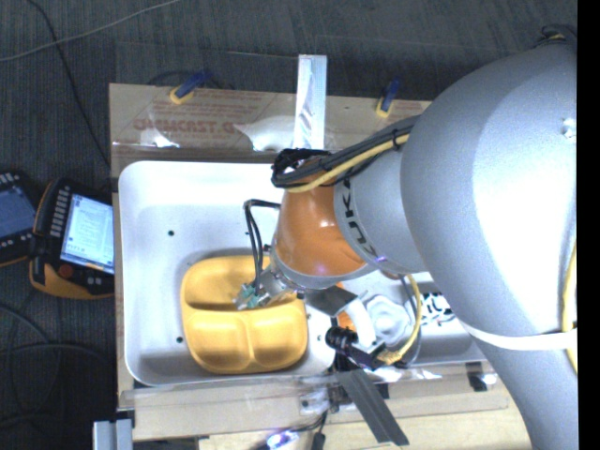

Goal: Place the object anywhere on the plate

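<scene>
A yellow plate (239,340) with a divider lies in the front part of the left white bin (150,242). My gripper (251,294) reaches down from the orange band of the wrist (314,237) and hangs over the plate's right side, near the divider. A small greenish thing (247,297) shows right at the gripper's tip; I cannot tell whether it is held or lying on the plate. The grey arm hides most of the right bin.
A cardboard sheet (202,120) with blue clamps (190,85) stands behind the bins. A control pendant (75,237) lies on the floor to the left. The bin's back left floor (187,214) is bare white.
</scene>
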